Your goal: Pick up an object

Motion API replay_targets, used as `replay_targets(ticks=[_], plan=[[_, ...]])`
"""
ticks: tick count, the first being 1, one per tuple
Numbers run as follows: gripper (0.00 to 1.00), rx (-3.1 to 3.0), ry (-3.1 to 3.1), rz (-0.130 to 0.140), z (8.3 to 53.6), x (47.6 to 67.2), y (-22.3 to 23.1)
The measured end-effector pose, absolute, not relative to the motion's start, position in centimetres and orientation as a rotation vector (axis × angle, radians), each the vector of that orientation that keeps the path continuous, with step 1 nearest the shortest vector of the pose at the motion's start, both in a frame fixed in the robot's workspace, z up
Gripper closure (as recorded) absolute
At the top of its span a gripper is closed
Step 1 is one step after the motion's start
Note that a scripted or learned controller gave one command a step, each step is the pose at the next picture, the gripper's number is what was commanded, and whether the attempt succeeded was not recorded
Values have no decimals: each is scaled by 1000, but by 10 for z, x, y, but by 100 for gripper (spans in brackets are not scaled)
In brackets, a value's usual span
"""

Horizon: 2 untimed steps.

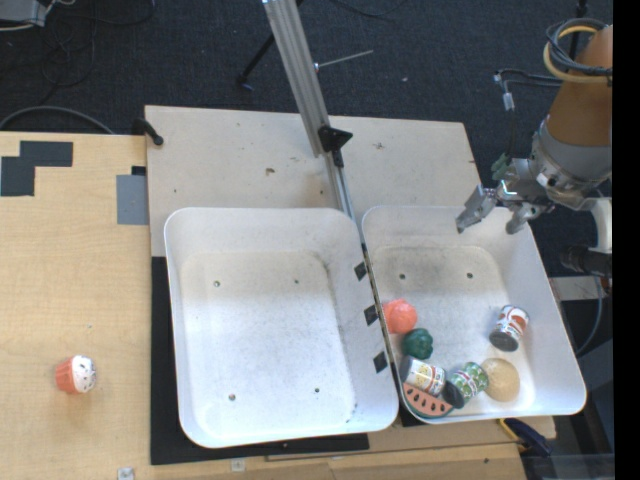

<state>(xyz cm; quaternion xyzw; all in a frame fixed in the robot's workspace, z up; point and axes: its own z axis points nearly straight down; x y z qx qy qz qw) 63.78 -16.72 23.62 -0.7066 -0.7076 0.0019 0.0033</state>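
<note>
My gripper (pixel 497 215) hangs over the far right corner of the right bin (pixel 450 258), its two fingers spread apart with nothing between them. Well below it, in the near part of that bin, lie an orange ball (pixel 400 316), a dark green lump (pixel 419 343), a small red-and-white can (pixel 510 327), a tan ball (pixel 501 379), a green can (pixel 467 381), a white jar (pixel 425 376) and a watermelon slice (pixel 427 404).
The left bin (pixel 260 318) sits beside the right one, split by a dividing wall with black clips. A metal rail (pixel 305 78) slants up from the bins' far edge. A small red-and-white toy (pixel 75 374) lies on the wooden bench at the left.
</note>
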Motion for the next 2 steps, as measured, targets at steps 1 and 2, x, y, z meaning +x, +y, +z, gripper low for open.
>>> replay_targets(ticks=[1,2], plan=[[0,-2215,-2225,3,240,639,-167],[0,-2213,-2222,5,193,635,-160]])
